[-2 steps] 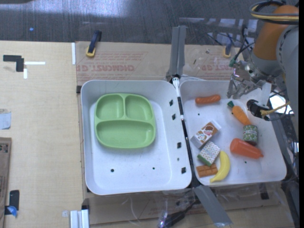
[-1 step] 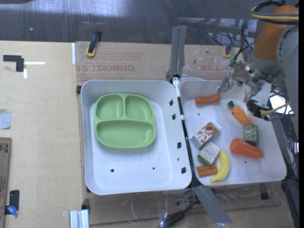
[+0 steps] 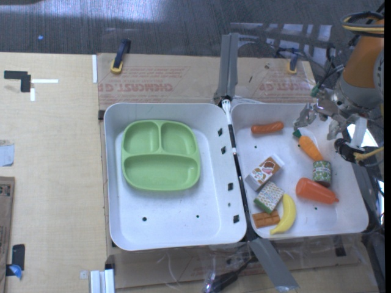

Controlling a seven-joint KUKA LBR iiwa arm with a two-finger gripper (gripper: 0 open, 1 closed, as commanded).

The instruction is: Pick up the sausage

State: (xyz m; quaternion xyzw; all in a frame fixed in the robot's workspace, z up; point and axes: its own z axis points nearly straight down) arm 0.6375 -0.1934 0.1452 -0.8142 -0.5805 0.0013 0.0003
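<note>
The sausage (image 3: 267, 127), a short reddish-orange link, lies flat near the back wall of the right bin (image 3: 342, 224). My gripper (image 3: 320, 124) hangs over the back right part of that bin, to the right of the sausage and apart from it. Its fingers are spread open with nothing between them. An orange carrot (image 3: 310, 148) lies just below the gripper.
The right bin also holds a small can (image 3: 322, 171), a red-orange pepper (image 3: 316, 190), a banana (image 3: 285, 215), two small cartons (image 3: 264, 172) (image 3: 269, 196) and an orange piece (image 3: 265, 220). The left bin (image 3: 122, 224) holds a green divided plate (image 3: 161, 154).
</note>
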